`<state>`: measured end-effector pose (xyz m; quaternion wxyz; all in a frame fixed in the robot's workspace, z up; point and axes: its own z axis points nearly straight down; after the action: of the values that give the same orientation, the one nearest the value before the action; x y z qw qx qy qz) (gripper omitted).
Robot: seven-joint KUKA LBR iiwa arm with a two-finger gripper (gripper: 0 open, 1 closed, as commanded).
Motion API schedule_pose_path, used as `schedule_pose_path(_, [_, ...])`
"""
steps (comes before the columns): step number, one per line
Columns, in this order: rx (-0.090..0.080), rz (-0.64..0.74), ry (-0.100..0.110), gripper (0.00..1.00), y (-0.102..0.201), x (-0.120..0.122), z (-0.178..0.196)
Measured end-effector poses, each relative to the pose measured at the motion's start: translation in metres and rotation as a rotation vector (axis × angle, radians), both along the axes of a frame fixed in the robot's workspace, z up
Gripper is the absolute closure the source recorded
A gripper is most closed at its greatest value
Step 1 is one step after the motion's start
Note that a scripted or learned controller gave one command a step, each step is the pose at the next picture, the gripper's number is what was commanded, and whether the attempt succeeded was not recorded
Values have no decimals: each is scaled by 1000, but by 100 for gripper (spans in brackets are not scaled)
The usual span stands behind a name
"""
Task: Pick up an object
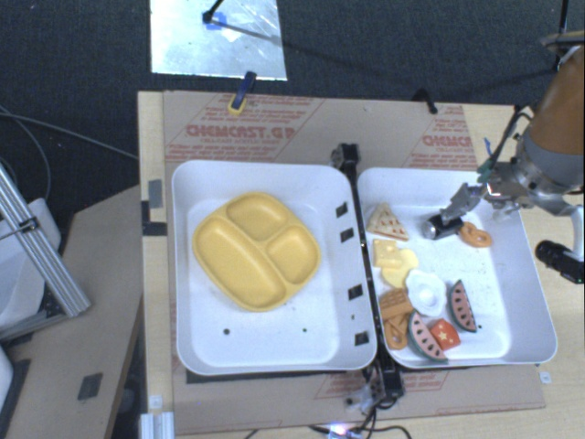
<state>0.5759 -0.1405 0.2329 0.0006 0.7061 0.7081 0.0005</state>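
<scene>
My gripper (441,227) hangs low over the upper middle of the right bin (521,273), reaching in from the right. Just to its right lies a brown pretzel (475,236), close to the gripper but apart from it. A pizza slice (386,219) lies to its left. Below are pale yellow cheese pieces (395,256), a fried egg (425,292), a brown waffle (396,311), two watermelon slices (463,305) (420,335) and a red block with a star (445,334). I see nothing between the gripper's tips.
The left bin (196,337) holds a yellow divided plate (258,250). A black divider with clips (358,245) runs between the bins. A silver sheet (218,24) lies on the floor behind the bench.
</scene>
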Motion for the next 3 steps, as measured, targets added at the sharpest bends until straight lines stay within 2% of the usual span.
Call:
schedule_pose_path(1, [-1, -6, 6, 0, -59, -7, -106])
schedule_pose_path(2, [-1, -1, -3, 100, -56, -4, -90])
schedule_pose_path(3, [-2, -1, -6, 100, -56, -3, -79])
